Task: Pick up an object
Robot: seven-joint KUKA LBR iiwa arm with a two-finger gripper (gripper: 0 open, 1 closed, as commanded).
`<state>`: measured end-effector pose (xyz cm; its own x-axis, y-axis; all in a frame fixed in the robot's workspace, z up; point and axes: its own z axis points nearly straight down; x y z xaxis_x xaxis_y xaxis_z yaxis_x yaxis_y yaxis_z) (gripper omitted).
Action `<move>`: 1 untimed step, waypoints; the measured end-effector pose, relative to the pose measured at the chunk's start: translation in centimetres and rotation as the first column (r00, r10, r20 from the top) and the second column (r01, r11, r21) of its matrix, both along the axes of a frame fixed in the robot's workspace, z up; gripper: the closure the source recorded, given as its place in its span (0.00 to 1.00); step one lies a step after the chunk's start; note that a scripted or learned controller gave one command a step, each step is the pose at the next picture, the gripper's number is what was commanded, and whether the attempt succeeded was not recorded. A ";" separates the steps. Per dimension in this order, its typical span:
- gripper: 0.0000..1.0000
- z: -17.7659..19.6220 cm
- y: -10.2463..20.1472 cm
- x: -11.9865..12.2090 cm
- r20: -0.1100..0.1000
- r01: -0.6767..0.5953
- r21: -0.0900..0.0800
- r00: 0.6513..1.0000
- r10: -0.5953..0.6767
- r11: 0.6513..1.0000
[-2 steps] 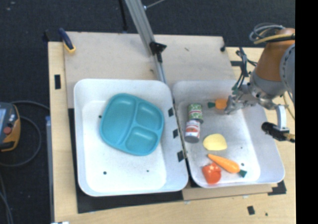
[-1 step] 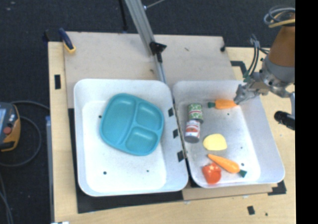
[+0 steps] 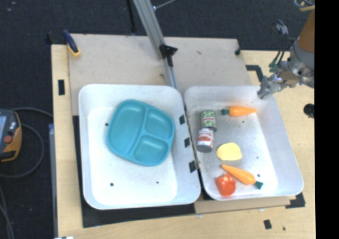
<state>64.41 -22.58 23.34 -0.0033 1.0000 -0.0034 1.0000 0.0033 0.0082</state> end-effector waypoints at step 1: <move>1.00 6.6 -0.2 0.0 0.000 -0.001 0.000 1.000 0.001 1.000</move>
<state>64.41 -22.78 29.91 -0.0041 1.0000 -0.0036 1.0000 0.0041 0.0083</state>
